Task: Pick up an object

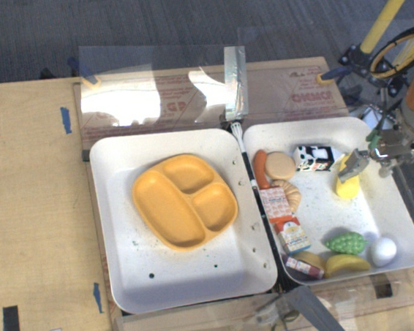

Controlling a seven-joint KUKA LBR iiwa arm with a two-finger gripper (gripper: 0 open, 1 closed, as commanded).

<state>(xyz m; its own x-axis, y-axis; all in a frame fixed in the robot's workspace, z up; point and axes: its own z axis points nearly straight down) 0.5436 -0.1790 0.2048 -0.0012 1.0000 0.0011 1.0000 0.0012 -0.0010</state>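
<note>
Well, your hand [355,164] sits low in the right bin [398,200], at the yellow object [347,185]; whether it's gripping, you cannot tell; nothing is lifted yet, so the pick remains ahead.

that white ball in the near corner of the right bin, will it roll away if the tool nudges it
Probably. The white ball looks round and smooth, so a nudge would likely send it rolling. It sits near the right bin corner beside the yellow banana, which may stop it. Its smooth curve might slip from a pinch.
</note>
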